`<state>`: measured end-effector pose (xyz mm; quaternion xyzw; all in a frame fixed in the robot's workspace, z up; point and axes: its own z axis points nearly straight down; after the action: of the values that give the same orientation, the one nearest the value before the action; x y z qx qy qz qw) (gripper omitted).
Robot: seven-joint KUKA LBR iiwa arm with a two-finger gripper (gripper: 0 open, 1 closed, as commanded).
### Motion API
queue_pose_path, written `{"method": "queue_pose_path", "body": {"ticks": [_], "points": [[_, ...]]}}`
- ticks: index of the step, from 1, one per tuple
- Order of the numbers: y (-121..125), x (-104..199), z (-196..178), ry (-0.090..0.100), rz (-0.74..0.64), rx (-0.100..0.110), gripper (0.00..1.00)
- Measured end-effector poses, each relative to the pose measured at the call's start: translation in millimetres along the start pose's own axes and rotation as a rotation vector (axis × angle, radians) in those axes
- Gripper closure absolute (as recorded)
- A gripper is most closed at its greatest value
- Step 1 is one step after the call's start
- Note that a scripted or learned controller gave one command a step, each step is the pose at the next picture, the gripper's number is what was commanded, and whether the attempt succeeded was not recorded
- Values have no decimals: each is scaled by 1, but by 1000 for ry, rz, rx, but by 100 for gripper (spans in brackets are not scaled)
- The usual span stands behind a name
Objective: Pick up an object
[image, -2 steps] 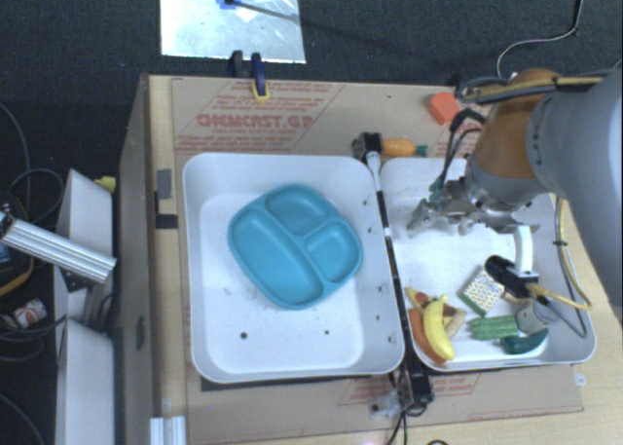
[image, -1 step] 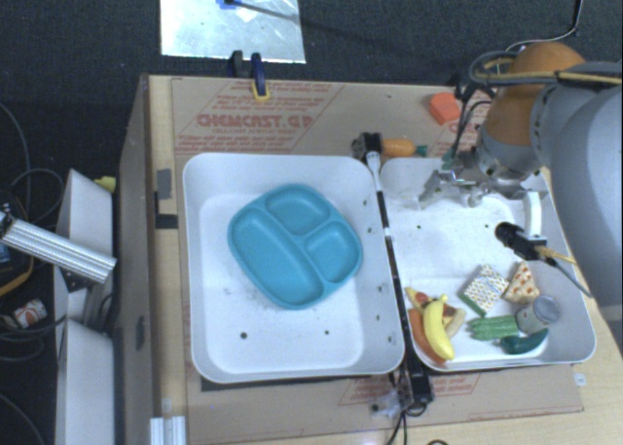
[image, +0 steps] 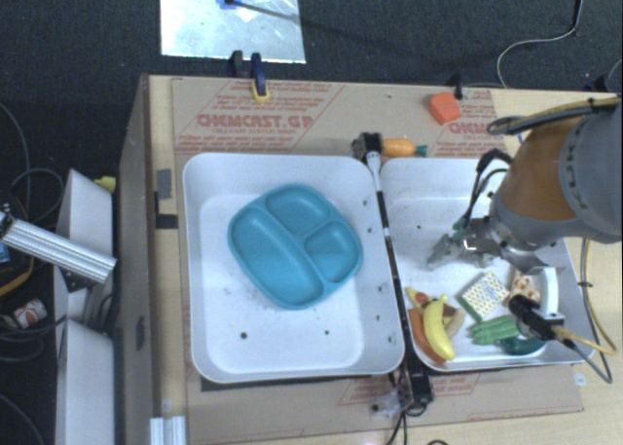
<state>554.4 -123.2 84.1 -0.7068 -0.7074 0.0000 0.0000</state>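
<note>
A: What is worrying you here?

B: The hand [image: 450,248] is hanging over bare floor in the right bin [image: 428,190], right of centre in the frame, while the pickable things are crowding the bin's lower right corner. If it is closing where it is, I judge it is closing on nothing.

A: What is down there?

B: A banana [image: 437,328] touching an orange piece [image: 419,320], a checkered block [image: 483,292], something green [image: 496,328] and a small spotted piece [image: 526,286]. They are lying against one another, so a grasp may be nudging neighbours or slipping off the curved banana.

A: And the hand's fingers?

B: They are standing spread apart, pointing toward the frame's left, with nothing between them.

A: How is the arm [image: 555,180] sitting?

B: It is reaching in from the right edge, its orange band [image: 533,175] above the wrist, bending down over the right bin's middle. Its bulk is looming beside the pile, so any downward move is risking the bin wall.

A: The left bin [image: 224,336]?

B: It is holding a blue divided tray [image: 294,244], well apart from the hand.
</note>
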Motion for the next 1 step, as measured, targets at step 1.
{"method": "queue_pose_path", "body": {"ticks": [1], "points": [[1, 0, -10, 0, -1, -2, 100]]}}
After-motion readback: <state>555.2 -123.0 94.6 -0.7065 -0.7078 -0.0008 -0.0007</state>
